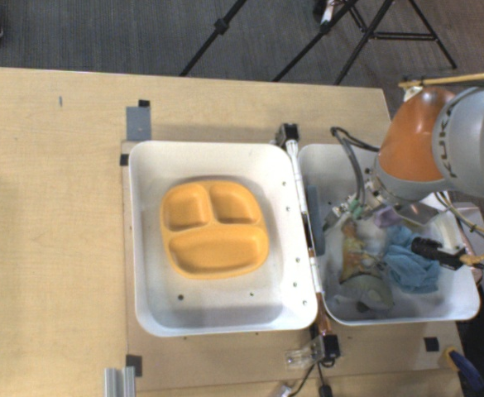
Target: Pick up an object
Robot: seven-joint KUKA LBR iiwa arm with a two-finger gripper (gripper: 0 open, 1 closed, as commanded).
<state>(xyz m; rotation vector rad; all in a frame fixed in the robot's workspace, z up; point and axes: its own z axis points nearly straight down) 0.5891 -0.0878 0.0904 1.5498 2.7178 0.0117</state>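
Note:
The arm's orange band (414, 143) hangs over the right bin (465, 304). Below it, my gripper (364, 208) is down among the clutter near the bin's middle. Right beside it lie a small purple item (386, 217) and an orange-brown printed object (356, 251). A crumpled blue cloth (410, 265) rests just right of these, and a grey rounded piece (376, 292) sits toward the bin's front. Nothing can be made out between the gripper's tips; the wrist and cables hide much of it.
The left bin (155, 304) holds an orange divided plate (215, 227). A clamp and rail (302, 209) separate the two bins. Black cables (353, 160) loop off the wrist, and a black connector (436, 252) sticks out over the right bin's right side.

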